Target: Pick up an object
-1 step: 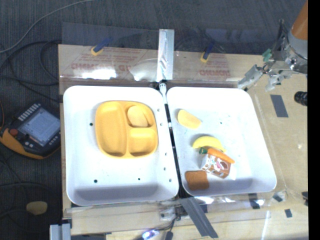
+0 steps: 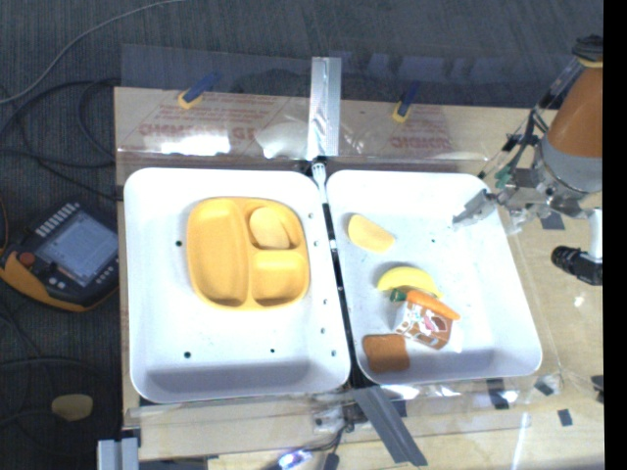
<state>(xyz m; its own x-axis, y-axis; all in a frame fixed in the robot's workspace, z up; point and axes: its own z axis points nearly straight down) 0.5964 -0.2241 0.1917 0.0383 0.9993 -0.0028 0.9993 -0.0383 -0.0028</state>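
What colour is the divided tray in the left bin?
Yellow-orange; the divided tray shows plainly in the camera view.

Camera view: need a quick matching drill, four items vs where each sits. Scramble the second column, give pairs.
Items:
1. yellow divided tray
2. banana
3. brown block
4. gripper

Places:
A. right bin, near the front edge
B. left bin
C. over the right bin's upper right corner
D. middle of the right bin

Pairs: 1-B, 2-D, 3-A, 4-C
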